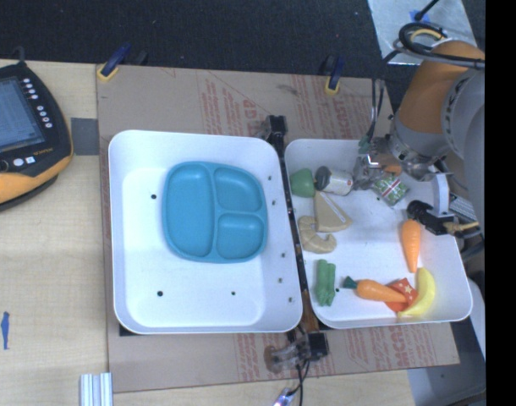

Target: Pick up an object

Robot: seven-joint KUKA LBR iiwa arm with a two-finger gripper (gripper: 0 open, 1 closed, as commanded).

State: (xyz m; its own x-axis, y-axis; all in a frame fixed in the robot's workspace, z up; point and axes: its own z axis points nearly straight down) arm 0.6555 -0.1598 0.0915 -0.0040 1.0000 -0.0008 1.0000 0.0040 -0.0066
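The right bin [372,311] holds several toy foods. A green round piece [302,182] and a small grey-white bottle [336,180] lie at its upper left. Below them sit a tan wedge [331,214] and a beige flat piece [315,237]. A green pod [325,281] lies near the front, with a carrot [375,290], a red piece [401,292] and a banana [422,294] to its right. A second carrot [410,242] lies near the right wall. My gripper [370,169] hangs low over the bin's upper part, right beside the bottle and a green-labelled can [392,190].
The left bin [139,311] carries a blue divided plate [214,211]. A teach pendant [21,138] rests on the bench at far left. Clamps [114,60] hold the cardboard sheet at its back edge. The arm's grey and orange body [440,91] overhangs the right bin's upper right corner.
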